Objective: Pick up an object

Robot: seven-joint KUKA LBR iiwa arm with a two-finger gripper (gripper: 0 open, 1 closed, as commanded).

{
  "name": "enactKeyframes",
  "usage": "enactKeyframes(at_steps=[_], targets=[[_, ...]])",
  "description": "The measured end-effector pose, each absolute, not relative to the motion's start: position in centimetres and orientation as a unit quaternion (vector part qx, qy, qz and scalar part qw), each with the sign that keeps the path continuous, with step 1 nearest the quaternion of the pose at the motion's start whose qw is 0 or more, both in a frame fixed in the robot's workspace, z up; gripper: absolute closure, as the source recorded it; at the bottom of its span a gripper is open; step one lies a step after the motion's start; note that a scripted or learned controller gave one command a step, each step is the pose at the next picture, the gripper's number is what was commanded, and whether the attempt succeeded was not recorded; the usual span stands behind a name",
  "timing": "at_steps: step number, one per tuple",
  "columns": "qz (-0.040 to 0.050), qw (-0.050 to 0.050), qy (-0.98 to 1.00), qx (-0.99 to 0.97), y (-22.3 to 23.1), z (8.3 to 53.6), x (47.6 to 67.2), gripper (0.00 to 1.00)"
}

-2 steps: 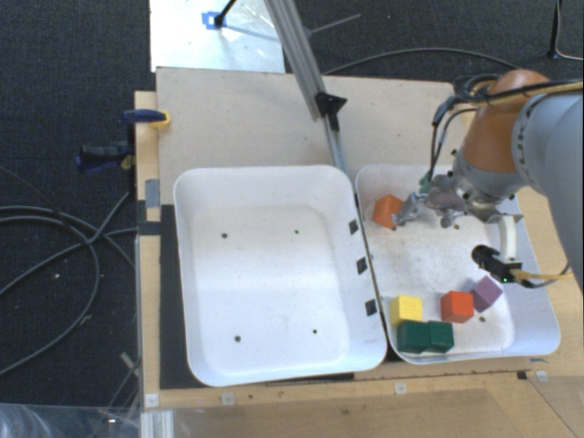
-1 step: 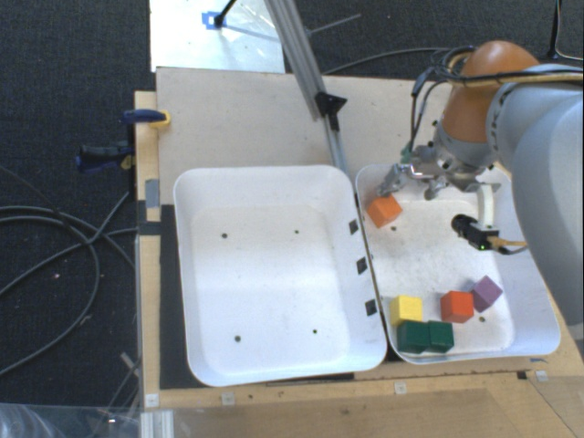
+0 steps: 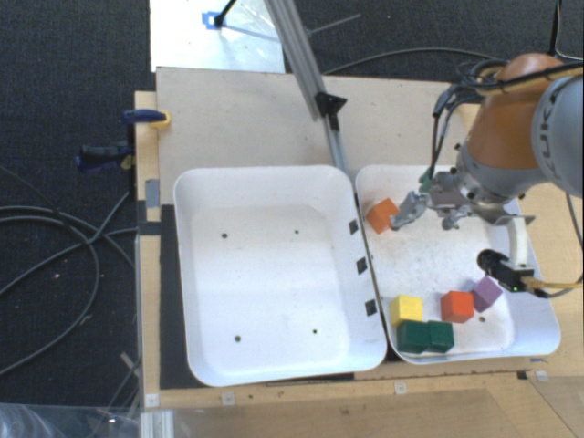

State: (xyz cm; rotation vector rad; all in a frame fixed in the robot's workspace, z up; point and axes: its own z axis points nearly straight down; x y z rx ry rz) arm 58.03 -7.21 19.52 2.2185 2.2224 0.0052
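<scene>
An orange block (image 3: 381, 215) is lying in the right bin (image 3: 538, 336), near its upper left corner, close to the wall that is shared with the left bin (image 3: 265, 185). The block is seen slightly tilted against the white floor. The gripper (image 3: 408, 212) is being held just beside it, on its right side, and the nearest finger is seen very close to the block or touching it; which of the two it is cannot be told. Whether the fingers are open or closed cannot be told either, and the block is not seen between them. The arm (image 3: 511, 126) is reaching in from the right, with its orange band above the grey wrist and with black cables running over it.

Other blocks are being kept at the lower end of the same bin. A yellow block (image 3: 407, 309) is resting just above a green block (image 3: 424, 337), the two being next to each other. A red-orange block (image 3: 457, 306) is placed to the right of the yellow one, and a purple block (image 3: 487, 293) is lying just beside it, further right. A black part (image 3: 497, 265) on a white bracket of the arm is being seen above the purple block.

A blue clamp (image 3: 144, 117) is fixed at the left edge of the bench (image 3: 237, 117).
</scene>
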Motion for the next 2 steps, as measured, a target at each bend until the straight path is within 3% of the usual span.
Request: enactKeyframes(at_steps=[1,2], targets=[[0.0002,-0.001,0.709,0.705,-5.1,19.0,57.1,0.0],[-0.0008,-0.002,0.707,0.707,-4.9,19.0,51.3,0.0]])
